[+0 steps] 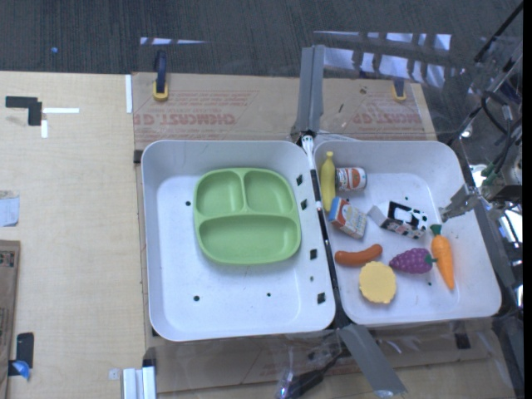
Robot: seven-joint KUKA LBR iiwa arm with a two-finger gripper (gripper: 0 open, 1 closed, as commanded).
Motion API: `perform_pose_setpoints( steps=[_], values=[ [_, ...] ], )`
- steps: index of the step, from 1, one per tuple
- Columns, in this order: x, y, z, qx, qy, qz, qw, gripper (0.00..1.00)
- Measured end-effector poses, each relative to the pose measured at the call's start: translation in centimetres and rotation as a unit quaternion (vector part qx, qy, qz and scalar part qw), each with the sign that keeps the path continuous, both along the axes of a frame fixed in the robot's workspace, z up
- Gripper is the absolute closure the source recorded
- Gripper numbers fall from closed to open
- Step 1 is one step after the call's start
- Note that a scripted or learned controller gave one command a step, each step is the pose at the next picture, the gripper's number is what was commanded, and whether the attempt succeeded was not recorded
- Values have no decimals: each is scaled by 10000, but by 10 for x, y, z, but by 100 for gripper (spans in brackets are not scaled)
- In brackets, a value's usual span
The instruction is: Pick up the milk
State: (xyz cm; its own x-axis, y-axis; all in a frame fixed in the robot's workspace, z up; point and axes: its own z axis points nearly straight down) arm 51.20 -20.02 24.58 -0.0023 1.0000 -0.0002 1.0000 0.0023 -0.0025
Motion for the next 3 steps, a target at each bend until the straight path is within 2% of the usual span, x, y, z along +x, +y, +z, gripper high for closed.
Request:
perform_pose_setpoints(
  steps=[1, 2, 3],
  values=[
    [63, 26, -133, -18, -125, -537, 9985, 0],
    [48, 60, -140, -35, -165, -697, 9974, 0],
    [48, 58, -130, -36, -161, -718, 9973, 100]
  ],
)
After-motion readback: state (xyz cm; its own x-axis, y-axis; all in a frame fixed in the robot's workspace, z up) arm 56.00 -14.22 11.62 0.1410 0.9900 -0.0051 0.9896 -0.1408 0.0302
